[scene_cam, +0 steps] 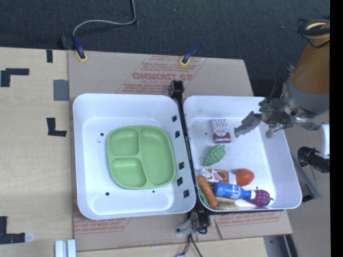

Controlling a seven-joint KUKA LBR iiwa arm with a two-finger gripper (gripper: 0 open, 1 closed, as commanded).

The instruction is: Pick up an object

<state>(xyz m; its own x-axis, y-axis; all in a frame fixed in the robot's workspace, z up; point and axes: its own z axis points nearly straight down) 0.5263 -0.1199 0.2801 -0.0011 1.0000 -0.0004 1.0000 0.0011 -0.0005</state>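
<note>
My gripper [258,129] hangs over the right side of the right bin [278,159], open, with its two dark fingers spread and nothing between them. A small red and white carton [221,131] lies just left of the left finger [246,125], apart from it. Below the carton sits a green bumpy toy [214,155]. Along the bin's front edge lie a red tomato [244,176], a printed box [216,175], an orange carrot [207,192], a blue bottle [231,191] and purple grapes [261,198], packed close together.
The left bin [88,143] holds a green divided plate [142,157]. A black clamp strip [182,143] runs between the two bins. The bins rest on a cardboard sheet [134,74] held by yellow clips. A cable [107,23] trails across the dark floor behind.
</note>
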